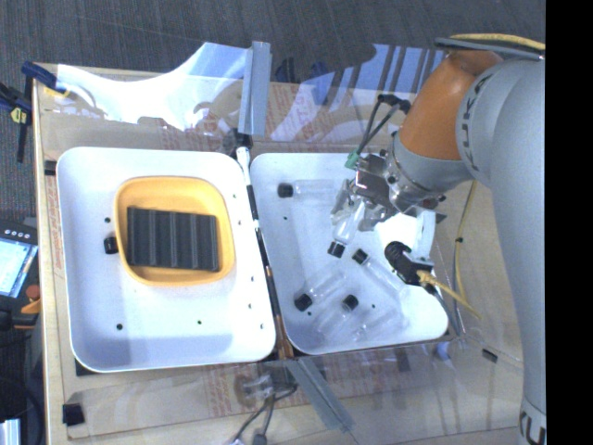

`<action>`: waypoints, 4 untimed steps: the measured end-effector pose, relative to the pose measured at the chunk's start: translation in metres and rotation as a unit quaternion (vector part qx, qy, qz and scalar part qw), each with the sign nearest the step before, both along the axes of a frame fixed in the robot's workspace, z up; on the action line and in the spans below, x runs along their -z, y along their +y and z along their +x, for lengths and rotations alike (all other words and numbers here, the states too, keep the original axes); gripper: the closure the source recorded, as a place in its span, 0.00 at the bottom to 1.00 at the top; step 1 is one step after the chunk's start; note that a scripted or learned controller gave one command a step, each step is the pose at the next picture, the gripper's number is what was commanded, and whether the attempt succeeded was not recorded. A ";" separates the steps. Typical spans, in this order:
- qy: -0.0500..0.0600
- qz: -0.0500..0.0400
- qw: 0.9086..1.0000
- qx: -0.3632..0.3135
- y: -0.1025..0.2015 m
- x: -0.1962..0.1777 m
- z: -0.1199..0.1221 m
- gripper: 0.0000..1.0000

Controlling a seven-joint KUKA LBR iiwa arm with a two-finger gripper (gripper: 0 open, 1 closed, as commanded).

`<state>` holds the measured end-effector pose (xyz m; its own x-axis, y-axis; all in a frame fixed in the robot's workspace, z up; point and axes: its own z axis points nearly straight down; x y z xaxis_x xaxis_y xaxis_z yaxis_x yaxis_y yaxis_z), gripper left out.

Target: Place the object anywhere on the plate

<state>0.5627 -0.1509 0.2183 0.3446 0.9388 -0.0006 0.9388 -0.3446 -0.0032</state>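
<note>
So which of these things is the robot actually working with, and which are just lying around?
For the job:
- plate, yellow, in the left bin
- clear vials in the right bin
- gripper over them

Lying about:
- black grid on the plate
- cables at the bench's front edge

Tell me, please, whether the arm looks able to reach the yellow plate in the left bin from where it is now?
Probably yes. The gripper hangs over the right bin, and the yellow plate lies open in the left bin with nothing above it. Only the low rims between the bins lie in between.
</note>
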 end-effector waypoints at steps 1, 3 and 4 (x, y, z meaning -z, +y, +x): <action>-0.001 0.000 0.995 -0.100 0.060 -0.006 0.029 1.00; 0.000 0.001 0.929 -0.371 0.102 0.026 0.059 1.00; 0.000 0.001 0.929 -0.370 0.101 0.026 0.059 0.00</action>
<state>0.6214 -0.0496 0.1920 -0.3959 0.9183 0.0009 0.9183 0.3959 -0.0031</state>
